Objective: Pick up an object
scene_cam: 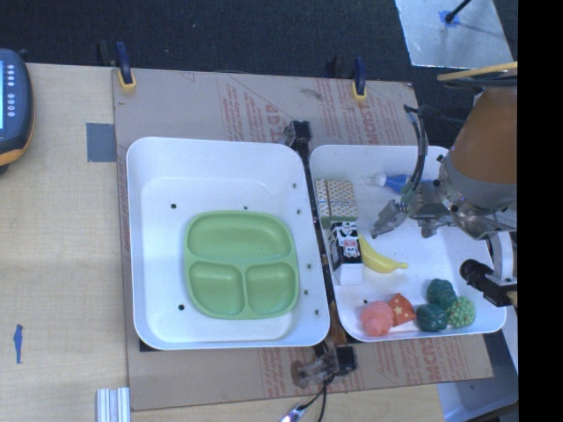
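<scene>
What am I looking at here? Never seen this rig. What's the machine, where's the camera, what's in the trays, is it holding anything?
One fixed camera looks down at a slant on a bench. The machine is a robot arm, grey with an orange band, reaching in from the right. Its gripper hangs over the right bin, with nothing visible between its fingers.

Two shallow white bins sit side by side. The left bin holds a green divided plate. The right bin holds small items: a patterned box by its left wall, a black-and-white carton below that, a banana, a pink and red toy, and green toys near the front right corner.

The job is to pick up one object; none is lifted yet.
</scene>
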### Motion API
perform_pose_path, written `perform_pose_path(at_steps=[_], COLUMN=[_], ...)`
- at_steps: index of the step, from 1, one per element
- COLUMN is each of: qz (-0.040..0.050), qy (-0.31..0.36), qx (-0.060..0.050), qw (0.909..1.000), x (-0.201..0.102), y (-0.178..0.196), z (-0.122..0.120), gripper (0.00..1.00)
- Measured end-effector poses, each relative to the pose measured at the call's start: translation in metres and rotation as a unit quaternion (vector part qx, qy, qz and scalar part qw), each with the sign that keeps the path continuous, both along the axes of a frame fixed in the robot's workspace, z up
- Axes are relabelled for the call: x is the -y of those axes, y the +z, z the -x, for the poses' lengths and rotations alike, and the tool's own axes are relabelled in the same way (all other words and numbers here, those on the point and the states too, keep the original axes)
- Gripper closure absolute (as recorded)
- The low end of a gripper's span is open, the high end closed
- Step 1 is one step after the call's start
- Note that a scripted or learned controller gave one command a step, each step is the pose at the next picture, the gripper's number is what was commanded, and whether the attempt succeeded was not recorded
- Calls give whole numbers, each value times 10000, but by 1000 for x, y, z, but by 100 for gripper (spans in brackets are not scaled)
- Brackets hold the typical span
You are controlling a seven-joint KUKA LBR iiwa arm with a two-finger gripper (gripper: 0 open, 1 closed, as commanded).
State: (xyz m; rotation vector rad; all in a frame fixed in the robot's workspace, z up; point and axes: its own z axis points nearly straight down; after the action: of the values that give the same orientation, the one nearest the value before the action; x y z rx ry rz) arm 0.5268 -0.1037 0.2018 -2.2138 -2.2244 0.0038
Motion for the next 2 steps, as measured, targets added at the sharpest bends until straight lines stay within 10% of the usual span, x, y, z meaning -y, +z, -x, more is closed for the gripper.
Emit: perform_pose_path(at_steps=[1, 2], qz=[38, 21], qy=[-45, 27], qx=[47, 38], qw=[10000, 10000], x=[113, 85], y=[59, 3], z=[-17, -119], gripper=[0, 0])
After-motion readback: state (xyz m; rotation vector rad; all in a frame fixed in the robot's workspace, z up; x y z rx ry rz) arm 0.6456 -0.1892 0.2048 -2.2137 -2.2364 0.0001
